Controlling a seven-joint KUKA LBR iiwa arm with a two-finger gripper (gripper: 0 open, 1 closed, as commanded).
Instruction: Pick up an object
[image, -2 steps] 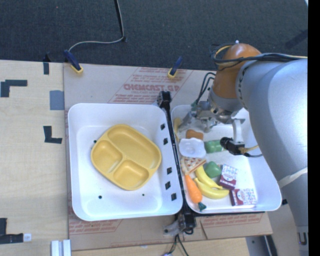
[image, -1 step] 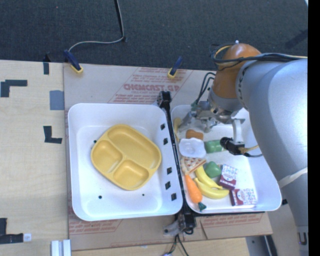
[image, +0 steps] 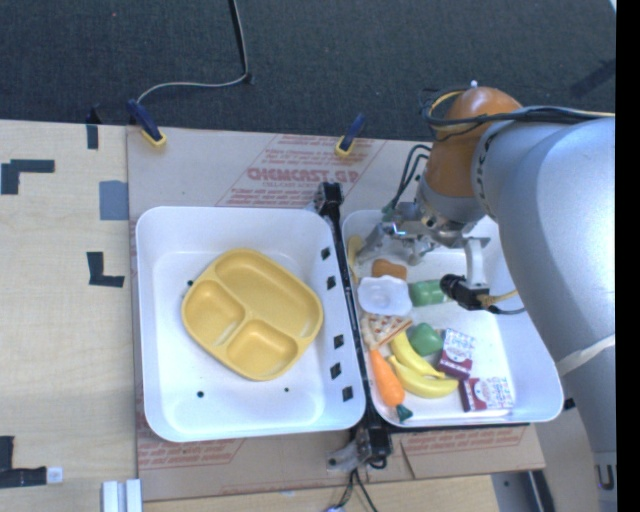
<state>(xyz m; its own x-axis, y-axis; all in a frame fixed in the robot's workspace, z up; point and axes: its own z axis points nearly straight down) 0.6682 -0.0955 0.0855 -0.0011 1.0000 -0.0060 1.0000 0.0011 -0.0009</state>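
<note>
Gripper (image: 405, 232) was seen over the right bin's (image: 530, 385) far edge; finger state was not discernible. Banana (image: 420, 368), carrot (image: 385, 375) were crowded together, long axes slanted toward the near edge.

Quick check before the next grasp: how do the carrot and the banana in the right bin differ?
The carrot is orange, slim and straight with a green tip; the banana is yellow, thicker and curved. The carrot lies against the bin's left wall, the banana further inside. Both look like toy food, lying flat and touching near the front of the right bin.
</note>
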